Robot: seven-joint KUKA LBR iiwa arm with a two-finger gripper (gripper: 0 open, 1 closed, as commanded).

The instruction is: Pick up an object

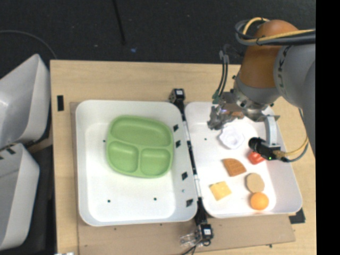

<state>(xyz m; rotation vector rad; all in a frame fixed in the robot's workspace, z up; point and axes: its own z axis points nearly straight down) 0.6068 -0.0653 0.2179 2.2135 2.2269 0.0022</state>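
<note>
Nearest in right bin [287, 195]: orange ball [258, 201], yellow cracker [220, 189]. Further back, white cup [231, 138] sat just below gripper [219, 116]. Finger state: couldn't tell. Best approach was centering over cup, then descending straight.

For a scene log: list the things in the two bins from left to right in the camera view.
Green divided plastic plate → yellow square cracker → white round cup → orange ball.
</note>
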